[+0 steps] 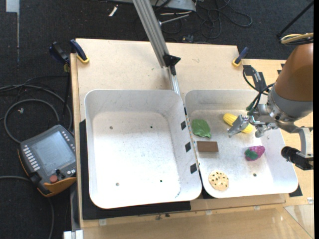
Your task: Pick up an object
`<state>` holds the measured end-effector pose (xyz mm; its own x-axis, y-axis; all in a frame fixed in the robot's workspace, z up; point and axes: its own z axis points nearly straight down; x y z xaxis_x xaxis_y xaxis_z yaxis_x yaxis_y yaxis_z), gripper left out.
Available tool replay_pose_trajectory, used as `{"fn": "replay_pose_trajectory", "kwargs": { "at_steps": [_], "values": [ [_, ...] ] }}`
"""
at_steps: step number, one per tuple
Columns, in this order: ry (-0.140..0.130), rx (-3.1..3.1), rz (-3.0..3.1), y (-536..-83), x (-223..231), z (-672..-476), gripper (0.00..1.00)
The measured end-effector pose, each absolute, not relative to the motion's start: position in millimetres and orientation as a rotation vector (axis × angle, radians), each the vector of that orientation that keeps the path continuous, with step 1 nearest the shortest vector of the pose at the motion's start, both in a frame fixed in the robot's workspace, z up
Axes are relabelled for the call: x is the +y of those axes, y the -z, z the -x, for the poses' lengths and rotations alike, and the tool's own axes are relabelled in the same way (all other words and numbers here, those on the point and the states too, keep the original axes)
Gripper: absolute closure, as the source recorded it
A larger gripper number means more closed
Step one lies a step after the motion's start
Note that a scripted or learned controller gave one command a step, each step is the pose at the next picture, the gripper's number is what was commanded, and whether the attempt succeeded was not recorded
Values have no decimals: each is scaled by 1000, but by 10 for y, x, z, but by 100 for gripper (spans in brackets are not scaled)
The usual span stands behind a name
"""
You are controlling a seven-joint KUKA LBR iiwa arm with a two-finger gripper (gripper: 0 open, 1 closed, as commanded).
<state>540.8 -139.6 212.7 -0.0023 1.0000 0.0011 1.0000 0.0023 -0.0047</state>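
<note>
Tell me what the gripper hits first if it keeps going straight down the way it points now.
Most likely the yellow corn cob: the gripper sits right over its right end in the right bin. Height above it is unclear from this slanted view, so it could instead meet the bin floor just beside the cob.

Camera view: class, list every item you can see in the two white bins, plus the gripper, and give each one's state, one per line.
Gripper: low in the right bin, at the corn
Toy corn cob: lying flat, by the gripper tips
Green leaf: lying flat
Brown block: lying flat
Purple grapes: resting alone
Cookie: lying flat
Left bin: upright
</note>
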Motion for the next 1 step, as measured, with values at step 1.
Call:
{"fn": "replay_pose_trajectory", "kwargs": {
  "at_steps": [1],
  "values": [
    [0, -2221, 2221, -2150, -1397, -5417, 0]
  ]
}}
